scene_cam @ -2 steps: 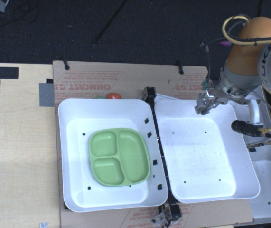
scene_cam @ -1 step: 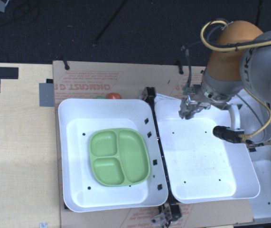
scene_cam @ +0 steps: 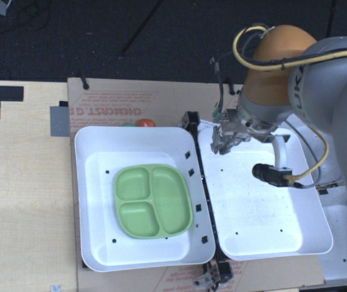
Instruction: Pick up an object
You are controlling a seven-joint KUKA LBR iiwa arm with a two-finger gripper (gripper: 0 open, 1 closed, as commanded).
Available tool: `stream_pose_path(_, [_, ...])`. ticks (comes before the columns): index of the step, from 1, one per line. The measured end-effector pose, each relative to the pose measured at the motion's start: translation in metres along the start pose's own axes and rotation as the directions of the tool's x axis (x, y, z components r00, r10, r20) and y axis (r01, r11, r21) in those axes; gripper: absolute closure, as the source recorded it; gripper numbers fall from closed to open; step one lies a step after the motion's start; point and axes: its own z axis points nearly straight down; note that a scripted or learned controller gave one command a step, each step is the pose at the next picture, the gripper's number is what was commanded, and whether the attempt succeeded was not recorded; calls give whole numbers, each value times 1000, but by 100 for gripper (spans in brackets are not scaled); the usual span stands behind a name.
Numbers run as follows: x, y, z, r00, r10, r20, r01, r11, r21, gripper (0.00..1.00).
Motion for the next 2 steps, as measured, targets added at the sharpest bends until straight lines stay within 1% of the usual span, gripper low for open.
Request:
stream_pose_path(1, [55,2,9,1000,0,0,0,1000,2,100])
stream_pose_path(2, [100,-1,-2,1000,0,0,0,1000,-2,100])
